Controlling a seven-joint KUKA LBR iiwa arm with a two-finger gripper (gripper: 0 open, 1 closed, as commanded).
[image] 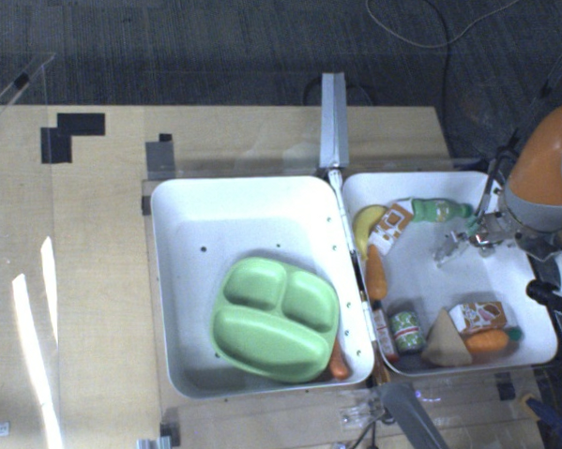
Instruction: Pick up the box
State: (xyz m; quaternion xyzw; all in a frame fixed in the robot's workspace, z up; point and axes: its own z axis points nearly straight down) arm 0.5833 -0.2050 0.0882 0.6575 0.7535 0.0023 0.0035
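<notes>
- Two shallow white plastic bins sit side by side on the pale wooden bench [97, 304]: the left bin [182, 224] and the right bin [424, 258], split by a thin metal divider rail [333, 122].
- Green three-compartment plastic tray [276, 318] lies tilted in the left bin, lower middle; a small orange carrot-like piece [337, 364] pokes out at its lower right edge.
- Grey arm with the orange band [549, 172] reaches in over the right bin's upper right corner.
- Gripper [462, 239] hangs above bare bin floor in the right bin's upper half, nothing between its tips. Whether they stand apart or together I cannot tell; too small and blurred.
- Right bin's near side: a tan wedge-shaped item [444, 342], a small green-labelled can [406, 329], and a second orange carrot [487, 341].
- Small orange-and-white carton box [477, 316] rests in the right bin's lower right, touching the carrot below it and the tan wedge on its left. Likely the task's target.
- Far end holds a yellow banana [366, 224], a flat orange-and-white packet [391, 227] and a green bottle [437, 208] on its side.
- Judgement: approach not yet made. Best to travel toward the near right corner, descend straight down, and close across the box's narrower sides, clear of carrot and wedge.
</notes>
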